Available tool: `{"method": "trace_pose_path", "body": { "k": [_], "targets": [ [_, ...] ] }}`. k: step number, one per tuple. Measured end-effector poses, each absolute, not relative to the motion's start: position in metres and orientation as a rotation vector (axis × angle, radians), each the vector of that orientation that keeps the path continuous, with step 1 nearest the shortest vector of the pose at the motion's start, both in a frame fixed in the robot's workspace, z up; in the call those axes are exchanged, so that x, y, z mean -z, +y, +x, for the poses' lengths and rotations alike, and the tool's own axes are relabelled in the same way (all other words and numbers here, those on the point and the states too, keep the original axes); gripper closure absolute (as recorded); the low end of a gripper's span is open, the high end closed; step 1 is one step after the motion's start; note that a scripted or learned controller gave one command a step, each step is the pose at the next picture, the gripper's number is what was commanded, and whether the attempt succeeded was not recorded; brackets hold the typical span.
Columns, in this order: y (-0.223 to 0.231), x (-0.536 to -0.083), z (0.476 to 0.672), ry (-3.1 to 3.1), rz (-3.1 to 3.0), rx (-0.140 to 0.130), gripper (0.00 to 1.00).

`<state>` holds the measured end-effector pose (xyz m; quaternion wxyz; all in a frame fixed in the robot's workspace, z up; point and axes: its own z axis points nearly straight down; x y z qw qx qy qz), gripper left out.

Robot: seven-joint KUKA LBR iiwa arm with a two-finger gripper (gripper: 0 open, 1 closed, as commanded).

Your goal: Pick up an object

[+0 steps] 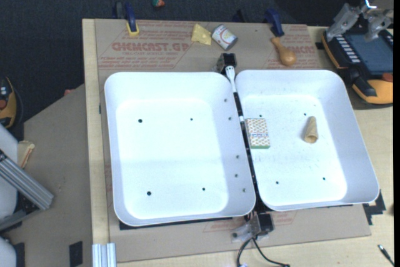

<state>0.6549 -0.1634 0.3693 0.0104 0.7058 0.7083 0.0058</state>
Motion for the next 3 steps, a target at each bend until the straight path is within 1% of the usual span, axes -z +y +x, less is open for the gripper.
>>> {"method": "trace_pose_path", "body": {
  "k": [1, 2, 3],
  "targets": [
    [-0.114, -0.246, 0.665, 2.234, 2.224, 0.008, 0.00],
    [-0.117, -0.266, 0.667, 2.220, 2.215, -0.003, 1.00],
    [-0.067, -0.408, 0.668, 2.218, 2.204, -0.021, 1.00]
  ]
}}
